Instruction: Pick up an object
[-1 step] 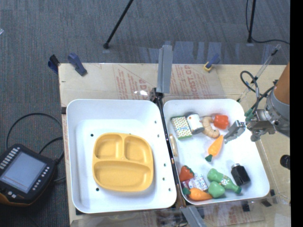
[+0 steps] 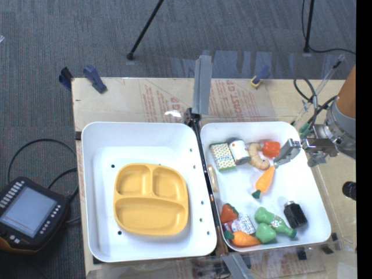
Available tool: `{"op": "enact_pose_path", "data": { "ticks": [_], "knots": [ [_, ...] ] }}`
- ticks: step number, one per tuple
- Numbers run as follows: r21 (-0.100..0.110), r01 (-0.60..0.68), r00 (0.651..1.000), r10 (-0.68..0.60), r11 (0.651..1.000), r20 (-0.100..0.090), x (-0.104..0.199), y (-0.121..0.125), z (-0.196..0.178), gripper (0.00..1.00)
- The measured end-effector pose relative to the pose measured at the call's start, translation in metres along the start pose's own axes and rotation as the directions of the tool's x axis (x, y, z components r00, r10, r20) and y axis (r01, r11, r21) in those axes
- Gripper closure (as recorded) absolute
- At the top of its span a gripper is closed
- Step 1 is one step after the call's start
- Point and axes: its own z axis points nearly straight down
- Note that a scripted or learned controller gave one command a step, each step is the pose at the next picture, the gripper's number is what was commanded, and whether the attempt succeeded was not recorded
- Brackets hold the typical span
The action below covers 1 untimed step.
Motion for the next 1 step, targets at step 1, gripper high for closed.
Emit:
{"op": "enact_pose_path", "data": {
  "ticks": [1],
  "knots": [
    [0.015,0.002,1.0,-0.002,1.0,-0.003,-0.0087,0.0068,0.1459,0.0]
  ]
}}
